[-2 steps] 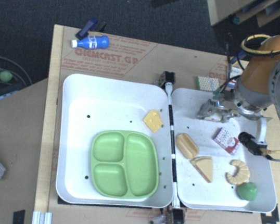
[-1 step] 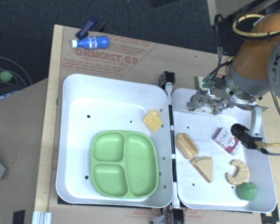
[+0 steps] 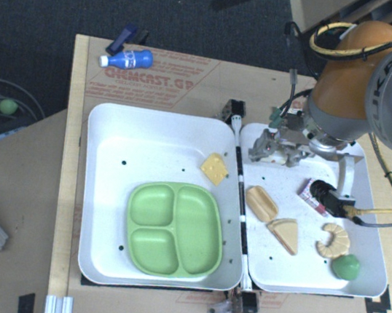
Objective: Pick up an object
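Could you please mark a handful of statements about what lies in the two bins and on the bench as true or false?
1. The green divided plate lies in the left bin. True.
2. The yellow cheese piece lies on the plate. False: it rests on the bin floor, apart from the plate, near the divider.
3. The green ball lies in the right bin, beside the croissant. True.
4. The blue bottle is inside the left bin. False: it lies on the bench behind the bins.
5. The gripper hangs over the left bin's plate. False: it is at the right bin's far end.
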Available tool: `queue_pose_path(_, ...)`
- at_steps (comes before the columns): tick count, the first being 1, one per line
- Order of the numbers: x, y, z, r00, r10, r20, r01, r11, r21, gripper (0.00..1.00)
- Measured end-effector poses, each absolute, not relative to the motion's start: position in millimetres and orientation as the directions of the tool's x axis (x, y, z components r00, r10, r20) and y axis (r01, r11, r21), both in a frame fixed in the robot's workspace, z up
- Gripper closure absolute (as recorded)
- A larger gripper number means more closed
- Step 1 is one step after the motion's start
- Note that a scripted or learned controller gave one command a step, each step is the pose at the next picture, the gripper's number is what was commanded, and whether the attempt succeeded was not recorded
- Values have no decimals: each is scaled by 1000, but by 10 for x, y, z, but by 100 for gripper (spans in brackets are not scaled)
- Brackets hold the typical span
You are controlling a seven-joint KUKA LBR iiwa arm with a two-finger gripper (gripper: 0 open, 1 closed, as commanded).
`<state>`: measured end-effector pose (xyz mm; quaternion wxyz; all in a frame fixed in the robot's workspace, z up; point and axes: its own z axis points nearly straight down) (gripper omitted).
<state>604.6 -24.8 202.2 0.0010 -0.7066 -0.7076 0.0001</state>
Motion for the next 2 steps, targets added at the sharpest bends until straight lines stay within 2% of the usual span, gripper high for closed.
queue_pose_path(1, 5652, -19, 2161, -1, 1000, 1, 1000, 1, -2, 100)
queue_pose_path(2, 5282, 403, 2437, -2, 1000, 1, 1000, 2, -3, 100)
